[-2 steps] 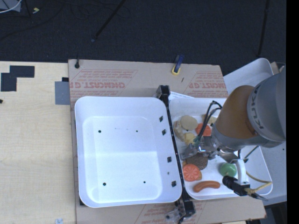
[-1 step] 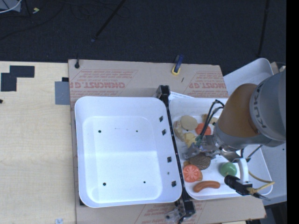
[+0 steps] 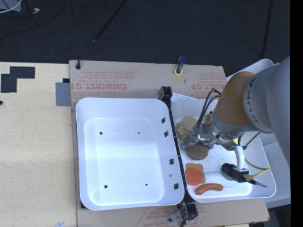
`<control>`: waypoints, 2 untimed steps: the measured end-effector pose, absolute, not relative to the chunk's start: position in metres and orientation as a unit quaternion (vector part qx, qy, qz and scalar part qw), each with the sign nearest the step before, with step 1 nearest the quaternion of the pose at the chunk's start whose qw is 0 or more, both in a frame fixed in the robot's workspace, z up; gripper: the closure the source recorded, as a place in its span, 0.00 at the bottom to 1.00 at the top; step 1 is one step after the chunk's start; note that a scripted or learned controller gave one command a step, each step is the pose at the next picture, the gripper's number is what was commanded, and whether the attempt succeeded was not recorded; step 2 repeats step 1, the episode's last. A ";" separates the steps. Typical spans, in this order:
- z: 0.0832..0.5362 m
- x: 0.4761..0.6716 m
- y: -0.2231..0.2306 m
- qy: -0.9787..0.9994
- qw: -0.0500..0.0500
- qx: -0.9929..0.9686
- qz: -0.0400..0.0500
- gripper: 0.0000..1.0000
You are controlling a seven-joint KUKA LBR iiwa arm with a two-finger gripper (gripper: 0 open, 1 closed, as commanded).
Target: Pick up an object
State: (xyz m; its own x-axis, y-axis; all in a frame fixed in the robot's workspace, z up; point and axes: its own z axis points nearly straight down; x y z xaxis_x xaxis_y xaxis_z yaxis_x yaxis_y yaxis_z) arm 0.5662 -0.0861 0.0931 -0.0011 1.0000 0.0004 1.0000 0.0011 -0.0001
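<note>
Arm: the grey arm [image 3: 267, 96] with its orange band [image 3: 233, 103] comes in from the right side of the camera view.
Gripper: the gripper [image 3: 194, 139] is low over the right bin [image 3: 216, 178], near the bin's left wall.
Gripper state: I can't tell if it is spread or pressed together; it is too small and dark to see.
Holding: I can't see anything held in the gripper.
Brown round thing: a flat brown round thing [image 3: 198, 152] lies just under the gripper in the view, touching it or very close; I can't tell which.
Tan thing: a pale tan lump [image 3: 190, 124] lies just above the gripper in the view, on its other side.
Red round thing: a red-orange round thing [image 3: 194, 177] lies farther down from the gripper, past the brown one, and it lies apart from the brown one.
Sausage: a little orange sausage [image 3: 209, 188] lies farthest from the gripper, just past the red round thing.
Left bin: the big left bin [image 3: 123, 155] is to the gripper's left in the view, across the wall between the two bins.
Cardboard: a brown cardboard sheet [image 3: 118, 82] lies under both bins.
</note>
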 end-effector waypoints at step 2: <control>0.195 0.637 -0.013 -0.710 -0.004 -0.704 -0.006 1.00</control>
